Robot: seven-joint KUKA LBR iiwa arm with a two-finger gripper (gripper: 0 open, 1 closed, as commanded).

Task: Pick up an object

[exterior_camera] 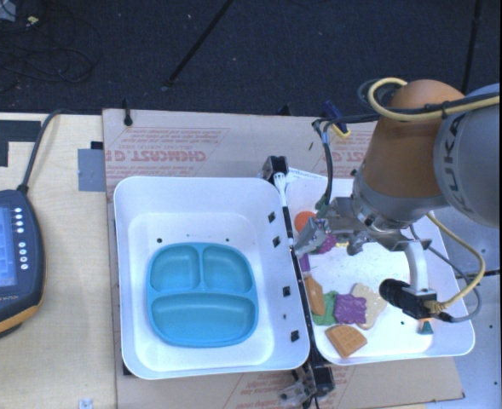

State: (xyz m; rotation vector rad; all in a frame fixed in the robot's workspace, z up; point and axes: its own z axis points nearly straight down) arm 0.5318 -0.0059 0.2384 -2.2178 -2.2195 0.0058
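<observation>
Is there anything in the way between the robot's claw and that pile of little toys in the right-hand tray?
Nothing visible does. The two-finger gripper sits low over the right shallow white bin, near its left wall. The purple toy piece and orange wedge-shaped piece lie in open view below it.

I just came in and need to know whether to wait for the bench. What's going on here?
A grey KUKA arm reaches in from the right and has its gripper down in the right bin, near its left wall. A purple item sits at the gripper, though I can't tell whether it is held. More small toy foods lie in that bin, among them a purple piece and an orange wedge. The left bin holds a blue divided plate. A pickup attempt is under way.
</observation>
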